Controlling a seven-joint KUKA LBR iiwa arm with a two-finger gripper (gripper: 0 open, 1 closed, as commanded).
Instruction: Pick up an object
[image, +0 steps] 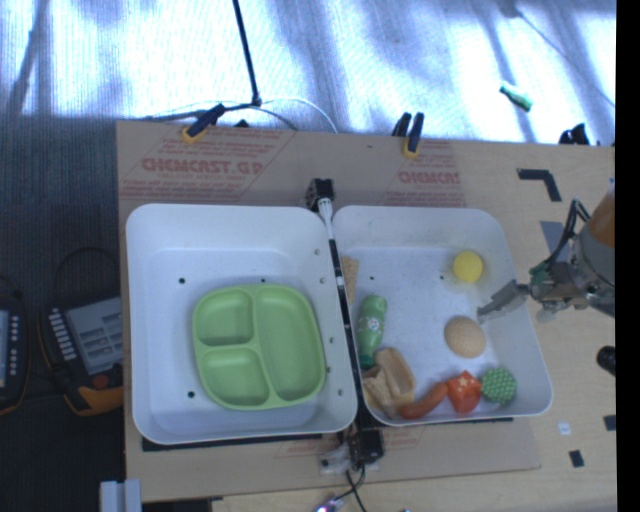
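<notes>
Two white bins are sitting side by side on a brown board. The left bin (150, 260) is holding a green divided plate (258, 345), lying flat toward its near half, with three compartments facing up. The right bin (420, 225) is holding the loose objects. A yellow ball (467, 266) is resting toward the far right of this bin. A tan egg (464, 336) is lying nearer, well apart from the ball. A green bottle (371, 328) is lying along the bin's left wall, just beside the divider between the bins. A tan pastry (392, 372) is sitting at the near left, touching the near end of the bottle. A red pepper (455, 392) is lying along the near wall, its tail reaching toward the pastry. A green knobbly ball (499, 384) is sitting in the near right corner, just beside the pepper. The arm is reaching in from the right, its orange band showing at the edge. The gripper (508, 298) is hanging over the right rim of the right bin, between the yellow ball and the egg but to their right, touching neither. One grey finger (500, 300) is pointing left into the bin; the spread of the jaws cannot be judged, and nothing is showing between them.
</notes>
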